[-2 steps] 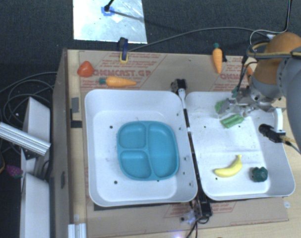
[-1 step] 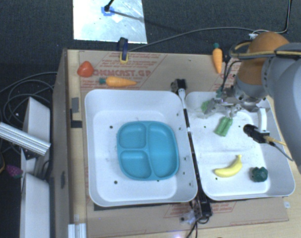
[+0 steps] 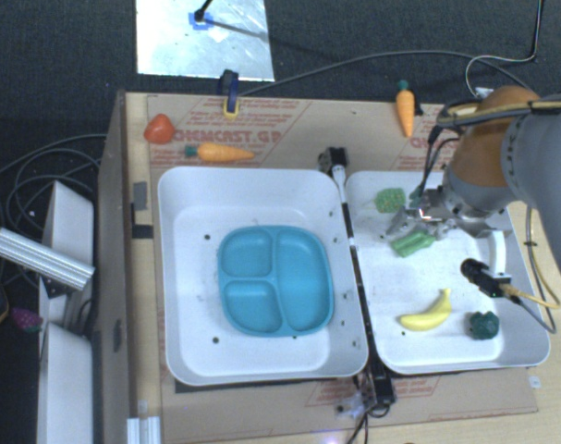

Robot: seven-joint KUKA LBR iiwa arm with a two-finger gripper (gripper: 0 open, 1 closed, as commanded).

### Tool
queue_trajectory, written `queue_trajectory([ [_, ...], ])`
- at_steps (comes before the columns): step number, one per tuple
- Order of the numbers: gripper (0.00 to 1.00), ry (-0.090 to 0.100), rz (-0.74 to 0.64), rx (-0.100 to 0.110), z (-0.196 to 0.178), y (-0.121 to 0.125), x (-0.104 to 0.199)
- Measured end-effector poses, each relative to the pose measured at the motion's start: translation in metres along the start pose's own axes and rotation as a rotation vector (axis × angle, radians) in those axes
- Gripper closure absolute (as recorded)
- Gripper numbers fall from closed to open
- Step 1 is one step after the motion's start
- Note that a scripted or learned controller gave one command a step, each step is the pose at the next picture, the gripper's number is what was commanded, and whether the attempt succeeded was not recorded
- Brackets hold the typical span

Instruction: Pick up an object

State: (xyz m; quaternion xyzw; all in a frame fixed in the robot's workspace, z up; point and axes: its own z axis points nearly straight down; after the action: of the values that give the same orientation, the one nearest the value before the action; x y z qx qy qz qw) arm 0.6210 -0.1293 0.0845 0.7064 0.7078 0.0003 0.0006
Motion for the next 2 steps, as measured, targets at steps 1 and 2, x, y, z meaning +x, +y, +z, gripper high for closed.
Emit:
queue_trajectory([
  [1, 0.00, 0.001, 0.000, -0.002, -0.113, -0.075, 0.029],
  [2, 0.00, 0.000, 0.001, 0.001, -0.078, -0.126, 0.004],
])
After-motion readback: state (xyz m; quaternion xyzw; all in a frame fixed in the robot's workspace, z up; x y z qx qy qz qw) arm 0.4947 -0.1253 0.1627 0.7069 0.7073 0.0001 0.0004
